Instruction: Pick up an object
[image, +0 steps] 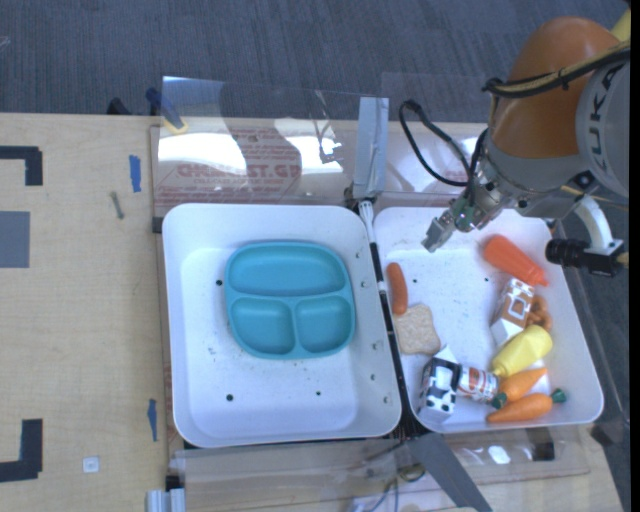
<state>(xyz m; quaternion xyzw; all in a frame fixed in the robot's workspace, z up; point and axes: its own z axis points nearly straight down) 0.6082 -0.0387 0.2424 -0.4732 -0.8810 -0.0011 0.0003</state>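
Objects for picking lay in the right bin (585, 330), all below the tool (437, 237), which hung over that bin's upper left part with nothing between its fingers; whether they were spread could not be told. A sausage (398, 287) lay just below it, bread (416, 329) lower, a carrot (515, 259) to its right. Left sat a blue tray (290, 299).

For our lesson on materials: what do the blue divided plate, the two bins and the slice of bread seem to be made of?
Blue divided plate: probably moulded plastic, smooth, with soft highlights on its ridges.
Left bin and right bin: likely thin formed plastic, glossy white, with rounded corners and shiny rims.
Slice of bread: apparently a toy, tan and matte; plastic or foam, which of the two is unclear.
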